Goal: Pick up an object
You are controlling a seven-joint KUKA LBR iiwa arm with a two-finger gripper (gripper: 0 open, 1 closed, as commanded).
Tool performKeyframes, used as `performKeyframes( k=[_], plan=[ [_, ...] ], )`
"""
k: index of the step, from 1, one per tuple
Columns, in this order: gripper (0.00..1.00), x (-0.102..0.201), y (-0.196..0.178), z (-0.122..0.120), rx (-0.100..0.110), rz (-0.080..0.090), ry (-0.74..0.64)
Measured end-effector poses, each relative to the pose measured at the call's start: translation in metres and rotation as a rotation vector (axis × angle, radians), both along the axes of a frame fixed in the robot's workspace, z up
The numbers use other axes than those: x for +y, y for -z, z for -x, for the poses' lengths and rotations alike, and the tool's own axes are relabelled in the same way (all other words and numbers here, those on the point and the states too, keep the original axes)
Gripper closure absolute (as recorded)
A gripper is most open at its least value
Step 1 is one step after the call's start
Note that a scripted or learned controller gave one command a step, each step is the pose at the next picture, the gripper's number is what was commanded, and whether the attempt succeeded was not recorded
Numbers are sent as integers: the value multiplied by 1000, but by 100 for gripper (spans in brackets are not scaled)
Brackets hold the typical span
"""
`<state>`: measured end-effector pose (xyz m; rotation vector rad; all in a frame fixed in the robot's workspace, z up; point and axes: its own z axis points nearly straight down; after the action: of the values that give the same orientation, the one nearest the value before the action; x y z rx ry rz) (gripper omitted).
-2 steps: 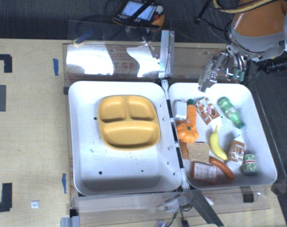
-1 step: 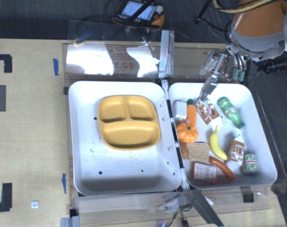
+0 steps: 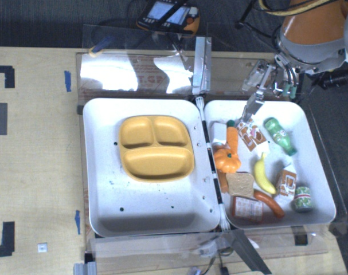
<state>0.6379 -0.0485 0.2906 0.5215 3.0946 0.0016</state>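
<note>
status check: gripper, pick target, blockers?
Gripper low over right bin, tips at the red-white carton; grip unconfirmed. Carrot and green bottle crowd either side. Yellow tray sits in left bin.

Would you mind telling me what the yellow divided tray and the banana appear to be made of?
The tray looks like moulded plastic with a matte, slightly satin finish: uniform mustard colour, rounded compartment walls, soft highlights. The banana is probably a plastic toy: even, bright yellow with a smooth sheen and no blemishes, though real fruit cannot be ruled out.

Wooden bench (image 3: pixel 36 153) bears two white bins (image 3: pixel 99 171) (image 3: pixel 317 148) side by side
</note>
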Motion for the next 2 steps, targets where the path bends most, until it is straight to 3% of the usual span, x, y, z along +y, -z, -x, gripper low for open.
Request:
performKeyframes(
  k=[1, 2],
  plan=[
    [0, -45, 123, 18, -1, 1, 9],
    [0, -92, 54, 24, -4, 2, 2]
  ],
)
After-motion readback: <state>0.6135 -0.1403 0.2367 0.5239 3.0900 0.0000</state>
